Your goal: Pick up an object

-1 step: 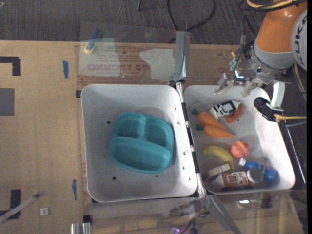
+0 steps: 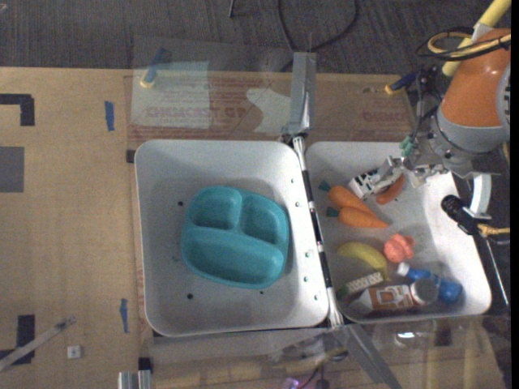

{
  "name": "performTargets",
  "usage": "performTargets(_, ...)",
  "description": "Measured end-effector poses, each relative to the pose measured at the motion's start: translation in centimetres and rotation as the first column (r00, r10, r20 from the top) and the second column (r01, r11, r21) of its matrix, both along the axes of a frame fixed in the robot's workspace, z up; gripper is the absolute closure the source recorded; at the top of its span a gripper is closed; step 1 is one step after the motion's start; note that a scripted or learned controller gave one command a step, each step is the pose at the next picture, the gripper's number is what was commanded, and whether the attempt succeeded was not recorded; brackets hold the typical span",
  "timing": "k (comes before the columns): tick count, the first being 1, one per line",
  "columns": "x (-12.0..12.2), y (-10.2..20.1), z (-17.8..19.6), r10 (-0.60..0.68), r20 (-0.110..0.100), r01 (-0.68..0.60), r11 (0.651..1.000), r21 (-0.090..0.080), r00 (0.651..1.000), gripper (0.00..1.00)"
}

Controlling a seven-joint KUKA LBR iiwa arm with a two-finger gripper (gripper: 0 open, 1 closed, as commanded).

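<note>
I see my gripper (image 2: pixel 388 177) low at the far edge of the right white bin (image 2: pixel 474 254), fingers seemingly clamped on the reddish-orange sausage-shaped toy (image 2: pixel 392 189), though I cannot tell for sure.

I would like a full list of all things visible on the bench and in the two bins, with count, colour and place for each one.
bins: 2, white, side by side on the bench
divided plate: 1, teal, middle of the left bin
carrots: 2, orange, upper left part of the right bin
banana: 1, yellow, right bin, below the carrots
small round object: 1, pink-orange, right of the banana
bottle: 1, brown label and white cap, lying at the right bin's near edge
small blue object: 1, blue, right of the bottle
tape strips: several, blue, on the bench
cable: 1, black, looped on the floor behind the bench
arm: 1, grey with orange band, over the right bin's upper right corner
</note>
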State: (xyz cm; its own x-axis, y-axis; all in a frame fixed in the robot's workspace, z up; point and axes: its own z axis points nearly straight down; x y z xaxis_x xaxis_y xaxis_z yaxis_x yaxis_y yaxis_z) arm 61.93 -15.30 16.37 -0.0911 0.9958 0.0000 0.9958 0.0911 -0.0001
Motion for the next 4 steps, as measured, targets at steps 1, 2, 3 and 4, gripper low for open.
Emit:
performTargets(1, 0.4, -3.8, -7.6, 0.137, 0.004, -0.137, 0.991, -0.001, 0.991, 0.00)
performTargets(2, 0.5, -4.0, -6.4, 0.132, 0.011, -0.132, 0.991, -0.003, 0.991, 1.00)
performTargets(3, 0.5, -4.1, -6.4, 0.132, 0.011, -0.132, 0.991, -0.003, 0.991, 0.00)
performTargets(4, 3.9, -3.6, -7.6, 0.258, -0.033, -0.258, 0.966, 0.005, 0.966, 0.00)
